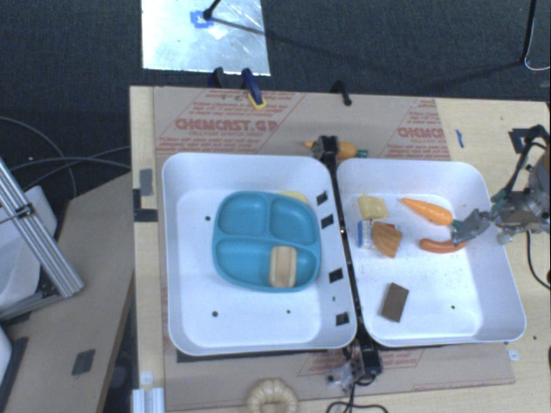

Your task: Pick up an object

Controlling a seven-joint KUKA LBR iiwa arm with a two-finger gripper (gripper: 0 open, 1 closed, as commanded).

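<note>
Fingers (466, 228) are hovering by the orange sausage (441, 246); I cannot tell their spread, so I am centring before closing.

1. Two shallow white bins, left (185, 231) and right (495, 231): smooth moulded plastic, faint sheen.
2. Blue sectioned plate (258, 231): smooth matt plastic.
3. Brown bench sheet (284, 119) with red print: looks like cardboard, matt.
4. Silvery square sheet (185, 33) on dark floor: shiny, foil-like, crinkled.
5. Dark floor covering (69, 50): rough, carpet-like.
6. Orange carrot-shaped toy (428, 210): smooth, slightly glossy plastic.
</note>
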